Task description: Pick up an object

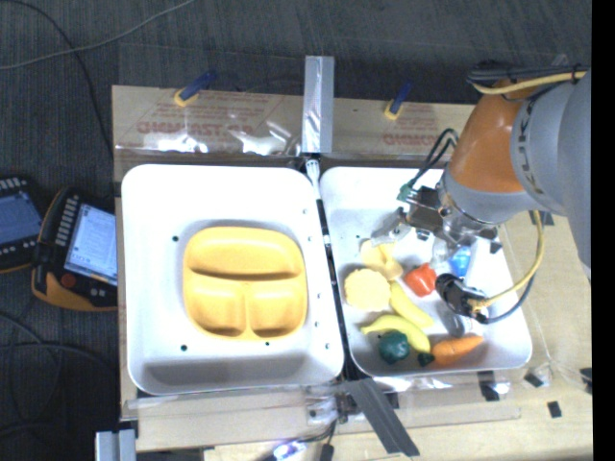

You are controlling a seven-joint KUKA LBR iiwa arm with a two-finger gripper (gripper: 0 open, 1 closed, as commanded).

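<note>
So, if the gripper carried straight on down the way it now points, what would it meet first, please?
Probably the small orange-red piece or the blue object beside it in the right bin. The gripper hangs above them, but depth is unclear from this slanted view.

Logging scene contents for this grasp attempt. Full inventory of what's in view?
bins: 2, white, side by side on the bench
tray: 1, yellow, three compartments, in left bin
banana: 1, yellow, right bin, centre
carrot: 1, orange, right bin, near corner
green item: 1, dark green, beside the carrot
red-orange item: 1, right bin, under the wrist
pale pieces: 2, cream-yellow, right bin's left side
handheld pendant: 1, orange-black, left of the bench
arm: 1, grey with orange band, over right bin
</note>
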